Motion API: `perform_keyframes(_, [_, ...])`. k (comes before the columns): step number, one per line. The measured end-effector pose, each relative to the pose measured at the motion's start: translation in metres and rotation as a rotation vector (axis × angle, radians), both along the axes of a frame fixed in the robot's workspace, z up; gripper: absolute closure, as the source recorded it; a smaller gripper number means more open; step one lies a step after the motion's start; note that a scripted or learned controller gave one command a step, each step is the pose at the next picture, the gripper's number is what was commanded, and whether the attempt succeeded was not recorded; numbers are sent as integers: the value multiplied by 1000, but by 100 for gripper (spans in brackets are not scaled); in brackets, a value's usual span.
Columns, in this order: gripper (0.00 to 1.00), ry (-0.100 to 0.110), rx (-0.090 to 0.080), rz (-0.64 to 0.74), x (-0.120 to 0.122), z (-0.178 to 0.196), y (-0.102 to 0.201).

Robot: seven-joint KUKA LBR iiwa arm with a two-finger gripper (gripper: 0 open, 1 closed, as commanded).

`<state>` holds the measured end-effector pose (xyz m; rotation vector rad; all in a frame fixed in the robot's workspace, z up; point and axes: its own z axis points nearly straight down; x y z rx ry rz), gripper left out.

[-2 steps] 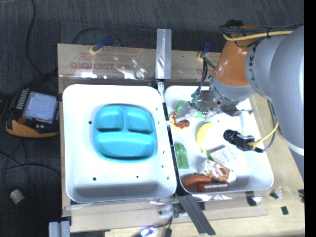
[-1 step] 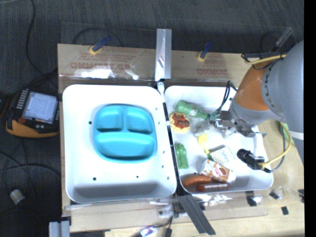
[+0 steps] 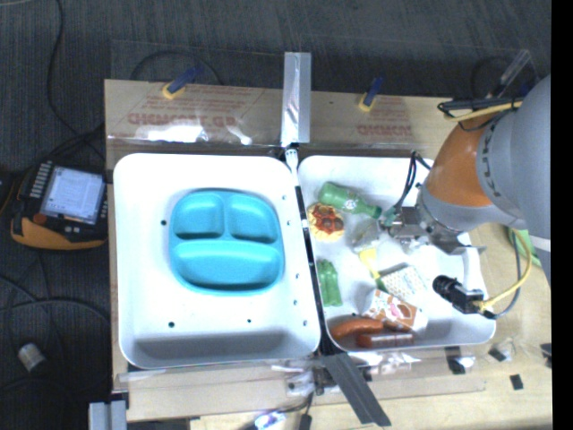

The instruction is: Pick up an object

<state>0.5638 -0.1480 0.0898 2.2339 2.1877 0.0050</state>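
Observation:
The right bin (image 3: pixel 466 267) holds several small items. A green bottle (image 3: pixel 347 199) lies near its far left, with a round red and yellow toy food (image 3: pixel 325 221) beside it. A green pod-shaped piece (image 3: pixel 329 281) sits along the left wall. A brown hot dog (image 3: pixel 362 331) lies at the front, with a patterned packet (image 3: pixel 400 282) and a red and white box (image 3: pixel 394 312) next to it. My gripper (image 3: pixel 395 223) is low over the middle of this bin, just right of the bottle and above a small yellow piece (image 3: pixel 368 259).
The left bin (image 3: pixel 143 321) carries a blue divided tray (image 3: pixel 227 238). The arm's orange band (image 3: pixel 455 170) and grey body cover the right bin's far right corner. Yellow and black cables (image 3: pixel 501 294) hang by the bin's right wall.

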Motion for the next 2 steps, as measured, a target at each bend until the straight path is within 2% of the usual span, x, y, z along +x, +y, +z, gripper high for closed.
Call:
perform_keyframes(1, [0,17,9,0,-81,73,31])
perform_keyframes(2, [0,17,8,23,-23,16,39])
